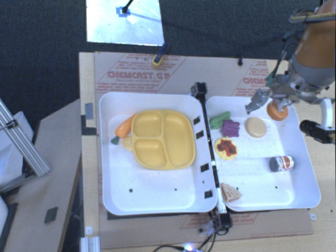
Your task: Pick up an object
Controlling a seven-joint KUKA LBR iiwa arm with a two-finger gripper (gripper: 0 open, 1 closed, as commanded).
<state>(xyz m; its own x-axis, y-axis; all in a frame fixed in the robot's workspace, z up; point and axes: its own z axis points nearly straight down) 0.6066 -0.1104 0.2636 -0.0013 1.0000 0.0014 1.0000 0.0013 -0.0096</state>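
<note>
My gripper (269, 105) hangs over the far right part of the right bin (304, 185), with its two fingers spread apart. A round orange piece (276, 113) lies just below and right of it, partly hidden by one finger. I see nothing held between the fingers. Close by in the same bin lie a beige round bun (256, 127), a purple grape bunch (230, 128) and a green pea pod (219, 119). Nearer the front are a yellow and red pizza piece (227, 148), a small can (282, 163) on its side and a sandwich wedge (230, 192).
The left bin (113, 193) holds a yellow divided plate (160, 139) with a carrot (124, 126) at its left edge. A black hinged divider (206, 140) runs between the bins. A black fixture (315, 130) sticks in at the right bin's far edge.
</note>
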